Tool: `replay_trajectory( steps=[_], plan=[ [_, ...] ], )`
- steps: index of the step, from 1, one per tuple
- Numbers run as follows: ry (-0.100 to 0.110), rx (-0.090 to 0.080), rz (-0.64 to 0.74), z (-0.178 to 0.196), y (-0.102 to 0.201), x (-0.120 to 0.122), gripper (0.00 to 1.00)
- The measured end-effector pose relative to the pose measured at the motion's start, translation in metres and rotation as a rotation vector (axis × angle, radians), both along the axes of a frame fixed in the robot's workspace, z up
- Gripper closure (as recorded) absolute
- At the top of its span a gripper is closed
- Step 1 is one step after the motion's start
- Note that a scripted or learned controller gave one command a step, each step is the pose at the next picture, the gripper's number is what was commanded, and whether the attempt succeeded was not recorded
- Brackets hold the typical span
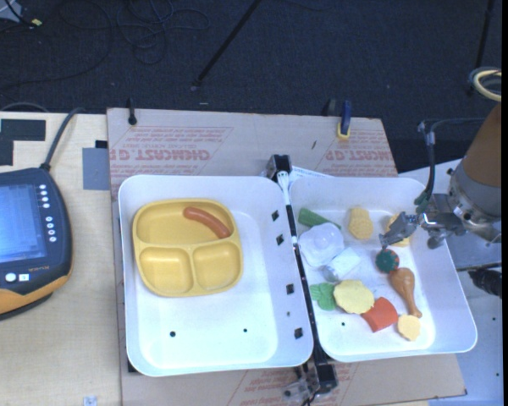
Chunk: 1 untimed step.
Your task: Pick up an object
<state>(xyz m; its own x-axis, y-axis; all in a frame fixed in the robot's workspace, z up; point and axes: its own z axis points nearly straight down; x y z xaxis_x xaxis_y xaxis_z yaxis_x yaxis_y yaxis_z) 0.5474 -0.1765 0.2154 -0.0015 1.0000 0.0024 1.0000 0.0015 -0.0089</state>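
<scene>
Objects for picking lie mostly in the right bin [457,328], but going from the left we first see a teach pendant [21,239] with a lit screen at the bench's left edge, then the left bin [203,345], where a yellow divided tray [186,248] sits toward the far left corner. A toy sausage [207,220] lies in that tray's large far compartment, tilted. Across the divider between the bins, near the right bin's left wall, we find a green piece [316,219], a clear crumpled plastic item [323,244] just beside it, and a green leaf-like piece [323,295] closer to the near edge. A round yellow toy [354,296] touches that leaf, with a red-orange wedge [380,315] against its near right side. A pale yellow toy [360,223] sits toward the far edge. A dark green ball-shaped toy [387,260] lies in the middle right, and a toy drumstick [405,288] runs from just beside it toward a small yellow piece [410,328] near the near right corner. The gripper [400,231] hangs over the right bin's far right part, just above the green ball, beside a small yellow item [399,222]; we cannot tell how its claw is set, nor whether it grips anything.
</scene>
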Motion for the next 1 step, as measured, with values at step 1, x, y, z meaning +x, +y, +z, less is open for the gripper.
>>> replay_trajectory(
  steps=[1],
  plan=[
    [0.001,0.001,-0.001,-0.1372,-0.0364,-0.0017,0.0]
  ],
)
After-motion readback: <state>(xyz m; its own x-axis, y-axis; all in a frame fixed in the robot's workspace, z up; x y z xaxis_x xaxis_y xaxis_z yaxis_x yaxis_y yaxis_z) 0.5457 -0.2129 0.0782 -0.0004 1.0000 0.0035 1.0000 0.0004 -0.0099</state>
